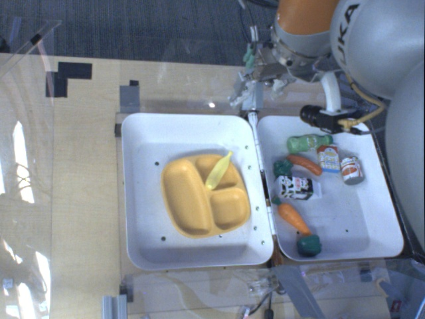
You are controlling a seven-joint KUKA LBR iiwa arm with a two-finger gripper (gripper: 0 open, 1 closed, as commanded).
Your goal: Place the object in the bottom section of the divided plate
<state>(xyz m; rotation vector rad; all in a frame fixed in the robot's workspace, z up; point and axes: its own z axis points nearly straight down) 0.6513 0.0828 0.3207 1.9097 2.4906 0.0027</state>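
At the upper middle of the frame, the gripper [255, 88] hovers; whether its fingers are wide or narrow, I cannot tell. The yellow object [219, 171] lies across the divided plate [189, 208]; it should be re-gripped mid-body and lowered into the bottom section.

Camera view: single fixed overhead camera, tilted downward at a slant; frames both white bins, left bin [133, 198] and right bin [388, 224]; arm [372, 25] enters from 2 o'clock.

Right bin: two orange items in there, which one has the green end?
The carrot nearer the bin's bottom edge, its tip meeting a dark green top. The other, the sausage, is plain orange-red and lies higher, under the green bottle.
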